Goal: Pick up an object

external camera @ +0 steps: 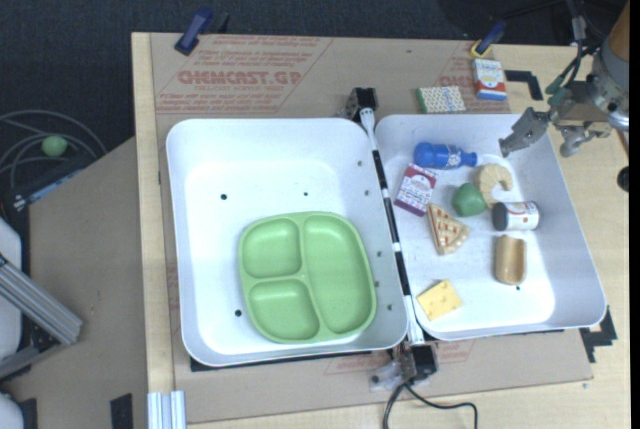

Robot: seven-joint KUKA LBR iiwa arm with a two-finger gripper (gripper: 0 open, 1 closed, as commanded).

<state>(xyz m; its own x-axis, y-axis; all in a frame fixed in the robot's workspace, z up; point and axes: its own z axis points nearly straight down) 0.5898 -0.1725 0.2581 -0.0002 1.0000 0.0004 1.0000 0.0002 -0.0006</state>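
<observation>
The right bin (570, 247) holds several small objects: a blue bottle (443, 156), a maroon and white packet (416, 189), a green ball (467, 200), a beige ring-shaped roll (494, 179), a small white can (518, 215), a waffle wedge (447, 229), a brown bread roll (510, 259) and a yellow cheese block (438, 300). My gripper (548, 135) hangs over the bin's far right corner, up and to the right of the beige roll. It is open, and nothing sits between its fingers (521, 131).
The left bin (200, 217) contains a green divided plate (305, 274). Behind the right bin, a patterned card (441, 99) and a small box (488, 77) lie on the cardboard bench. Blue clamps (193, 32) sit at the bench's far edge.
</observation>
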